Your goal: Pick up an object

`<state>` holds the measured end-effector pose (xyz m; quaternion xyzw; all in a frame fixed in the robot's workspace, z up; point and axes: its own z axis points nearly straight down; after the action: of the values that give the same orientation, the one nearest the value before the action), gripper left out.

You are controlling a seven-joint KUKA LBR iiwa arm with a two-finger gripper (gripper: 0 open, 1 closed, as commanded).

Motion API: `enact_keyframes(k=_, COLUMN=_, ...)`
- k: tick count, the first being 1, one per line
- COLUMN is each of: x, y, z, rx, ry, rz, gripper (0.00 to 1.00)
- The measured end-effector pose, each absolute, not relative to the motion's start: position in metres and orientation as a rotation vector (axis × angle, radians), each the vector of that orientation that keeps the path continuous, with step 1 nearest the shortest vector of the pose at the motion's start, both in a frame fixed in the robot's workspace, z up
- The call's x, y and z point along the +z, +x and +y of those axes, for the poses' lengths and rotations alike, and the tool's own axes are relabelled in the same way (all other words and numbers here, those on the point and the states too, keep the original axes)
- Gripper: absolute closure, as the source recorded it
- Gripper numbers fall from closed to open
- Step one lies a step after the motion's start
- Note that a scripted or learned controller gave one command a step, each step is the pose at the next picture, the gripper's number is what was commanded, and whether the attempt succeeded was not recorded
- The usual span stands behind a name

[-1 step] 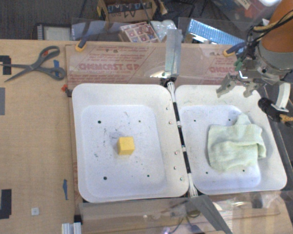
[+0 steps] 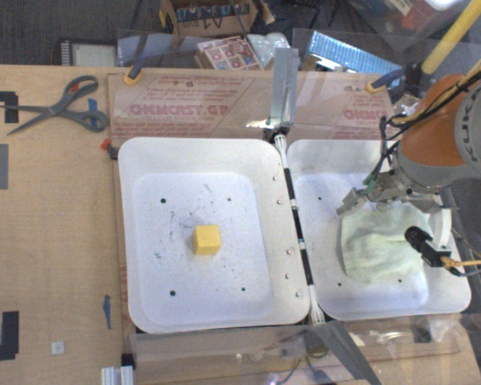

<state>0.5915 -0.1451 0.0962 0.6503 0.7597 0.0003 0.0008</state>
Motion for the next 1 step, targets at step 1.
enact_keyframes(k=1, x=0.0883, y=0.5384, z=-0.1282, rx=0.007, ry=1.878, rz=2.508, gripper=0.00)
